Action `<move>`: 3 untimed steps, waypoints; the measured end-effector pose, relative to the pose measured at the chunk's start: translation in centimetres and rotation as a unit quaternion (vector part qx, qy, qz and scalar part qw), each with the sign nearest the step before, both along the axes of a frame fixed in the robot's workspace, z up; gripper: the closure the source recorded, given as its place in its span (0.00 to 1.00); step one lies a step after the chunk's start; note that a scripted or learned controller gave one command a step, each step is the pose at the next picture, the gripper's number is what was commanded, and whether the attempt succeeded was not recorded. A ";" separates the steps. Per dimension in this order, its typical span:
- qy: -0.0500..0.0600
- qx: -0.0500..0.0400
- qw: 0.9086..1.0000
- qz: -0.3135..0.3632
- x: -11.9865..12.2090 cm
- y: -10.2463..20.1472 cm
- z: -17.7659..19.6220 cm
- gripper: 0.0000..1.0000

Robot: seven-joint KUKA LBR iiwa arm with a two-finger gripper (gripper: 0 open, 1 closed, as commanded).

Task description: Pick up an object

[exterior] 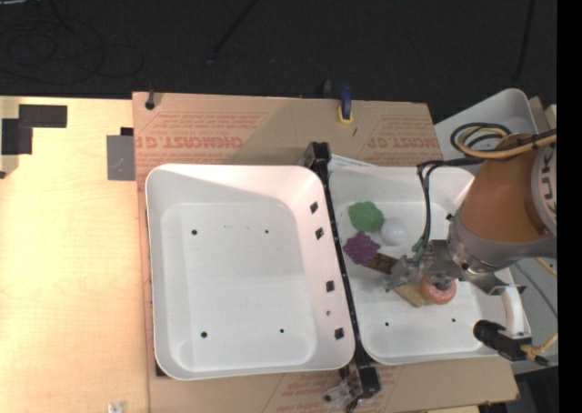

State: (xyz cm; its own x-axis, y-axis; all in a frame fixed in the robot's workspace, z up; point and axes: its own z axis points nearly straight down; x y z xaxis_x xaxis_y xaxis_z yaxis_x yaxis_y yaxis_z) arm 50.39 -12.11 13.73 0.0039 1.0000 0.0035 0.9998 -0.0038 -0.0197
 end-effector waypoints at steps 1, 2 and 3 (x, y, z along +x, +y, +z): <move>-0.009 -0.001 1.000 0.001 -1.0 1.5 -4.1 0.00; -0.009 -0.002 1.000 -0.004 -1.0 1.1 -2.9 1.00; -0.013 0.000 1.000 0.007 2.5 9.4 5.5 1.00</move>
